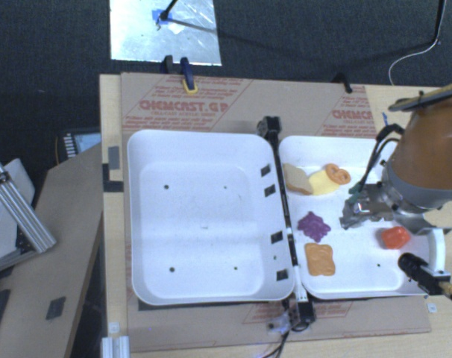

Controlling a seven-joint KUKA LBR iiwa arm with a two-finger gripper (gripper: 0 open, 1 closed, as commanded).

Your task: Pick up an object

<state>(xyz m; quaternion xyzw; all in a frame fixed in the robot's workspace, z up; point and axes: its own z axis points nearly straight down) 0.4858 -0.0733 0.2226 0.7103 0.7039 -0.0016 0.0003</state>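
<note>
White left bin point(203, 222) lies bare (toys point(314, 226) crowd right bin point(360, 282)).

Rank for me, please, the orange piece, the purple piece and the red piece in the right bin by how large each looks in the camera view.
1. orange piece, largest.
2. purple piece and red piece: they look about alike, and the arm partly hides the red one, so I will not rank them.

Single fixed cam, overhead, slanted down on bench.
Both bins in frame: left bin point(203, 222) mid-frame, right bin point(360, 271) near the right edge. Mid range, floor visible along top and left. Arm point(427, 155) enters from right.
</note>
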